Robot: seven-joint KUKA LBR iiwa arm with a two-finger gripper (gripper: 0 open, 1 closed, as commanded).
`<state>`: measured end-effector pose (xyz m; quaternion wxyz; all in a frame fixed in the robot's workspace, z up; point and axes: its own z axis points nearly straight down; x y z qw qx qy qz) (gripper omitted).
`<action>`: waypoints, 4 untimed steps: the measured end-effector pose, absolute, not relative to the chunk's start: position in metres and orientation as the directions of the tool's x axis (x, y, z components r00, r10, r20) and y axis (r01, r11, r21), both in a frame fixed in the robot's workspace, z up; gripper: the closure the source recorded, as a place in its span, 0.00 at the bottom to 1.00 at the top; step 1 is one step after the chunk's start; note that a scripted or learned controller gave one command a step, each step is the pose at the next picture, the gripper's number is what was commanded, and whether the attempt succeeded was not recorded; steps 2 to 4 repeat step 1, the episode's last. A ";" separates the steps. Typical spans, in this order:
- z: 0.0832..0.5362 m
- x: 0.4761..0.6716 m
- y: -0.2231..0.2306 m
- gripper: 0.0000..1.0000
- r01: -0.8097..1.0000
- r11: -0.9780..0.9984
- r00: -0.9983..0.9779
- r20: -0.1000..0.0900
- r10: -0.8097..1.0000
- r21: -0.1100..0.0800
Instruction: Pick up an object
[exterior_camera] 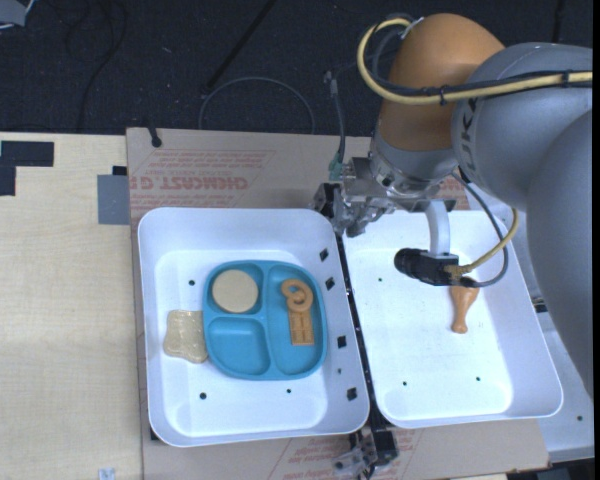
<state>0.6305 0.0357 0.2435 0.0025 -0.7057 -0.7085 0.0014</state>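
In the right bin [435, 378] lies a small orange-brown drumstick-shaped piece [463, 310], near the right wall. The left bin [170, 403] holds a blue divided plate [245, 353]. On the plate rest a round tan disc [234, 290] in the upper left compartment and a wooden key-shaped piece [299, 313] in the right one. A pale yellow lumpy piece [185, 335] lies against the plate's left edge. My gripper [348, 211] hangs over the back of the ridge where the two bins meet, apart from every object, with nothing seen in it.
The grey arm and its orange band [440, 68] cover the back right of the right bin. A brown cardboard sheet [230, 173] lies under both bins. To the left stretches pale wooden bench [50, 318].
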 end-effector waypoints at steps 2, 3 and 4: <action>0.244 0.636 0.097 1.00 1.000 0.005 -0.005 0.002 1.000 -0.002; 0.244 0.636 0.097 1.00 1.000 0.005 -0.005 0.002 1.000 -0.002; 0.244 0.636 0.097 1.00 1.000 0.005 -0.005 0.002 1.000 -0.002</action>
